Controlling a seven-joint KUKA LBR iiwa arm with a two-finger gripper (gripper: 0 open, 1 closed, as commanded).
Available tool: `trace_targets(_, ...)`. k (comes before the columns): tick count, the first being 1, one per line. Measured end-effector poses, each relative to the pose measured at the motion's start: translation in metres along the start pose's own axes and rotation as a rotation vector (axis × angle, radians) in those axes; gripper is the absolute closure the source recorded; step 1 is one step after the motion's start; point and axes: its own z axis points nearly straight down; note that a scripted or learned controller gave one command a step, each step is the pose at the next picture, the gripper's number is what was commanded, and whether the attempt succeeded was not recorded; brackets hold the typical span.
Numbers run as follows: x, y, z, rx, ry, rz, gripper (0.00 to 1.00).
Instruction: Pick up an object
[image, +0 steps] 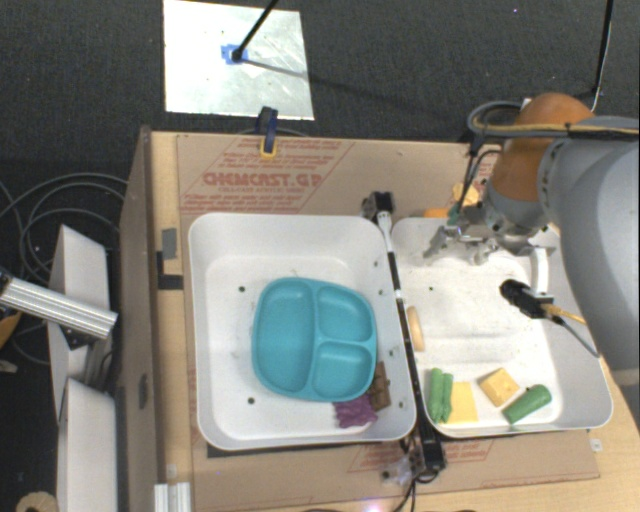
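My gripper (463, 243) hangs over the far edge of the right bin (580, 385), below the orange band of the arm. Nothing shows in its grasp. Along the near side of that bin lie a green piece (438, 392), a flat yellow piece (461, 403), a yellow block (498, 385) and a green cylinder (527, 402). A small beige stick (414, 328) rests by the bin's left wall. All of these are well clear of the gripper, toward the front.
The left bin (215, 300) holds a teal divided plate (313, 338), with a purple piece (351, 412) and a brown piece (381, 390) at the plate's near right corner. A small orange thing (437, 212) sits just beyond the right bin's far rim.
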Motion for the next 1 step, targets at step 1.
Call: trace_targets(1, 0.0028, 0.0, 0.0001, 0.001, 0.001, -0.002, 0.0)
